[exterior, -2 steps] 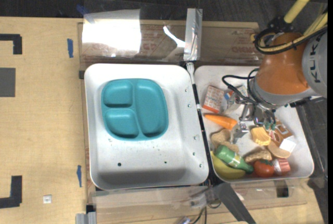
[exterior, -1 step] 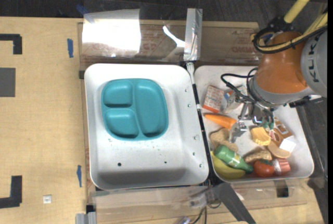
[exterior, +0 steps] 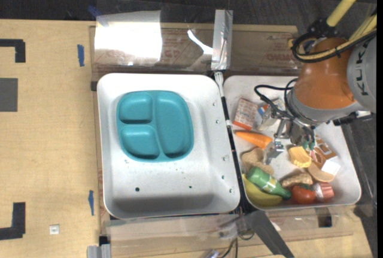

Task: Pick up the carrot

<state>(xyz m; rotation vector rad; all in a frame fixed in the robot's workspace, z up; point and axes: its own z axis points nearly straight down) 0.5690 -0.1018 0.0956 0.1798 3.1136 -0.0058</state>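
The orange carrot (exterior: 254, 138) lies on its side at the left of the right bin (exterior: 350, 182), pointing toward the divider between the bins. My gripper (exterior: 286, 144) hangs over the middle of that bin, just right of the carrot's thick end. It is open, with nothing between its fingers. The left fingertip (exterior: 276, 148) stands close beside the carrot, and I cannot tell whether it touches. The orange band of the arm (exterior: 320, 86) sits above and behind the gripper.
Toy food crowds the right bin: a snack packet (exterior: 245, 112) behind the carrot, a yellow cheese piece (exterior: 299, 156), bread (exterior: 254, 158), a green vegetable on a banana (exterior: 266, 186) and a tomato (exterior: 304, 194) in front. The left bin (exterior: 119, 191) holds a teal divided plate (exterior: 155, 124).
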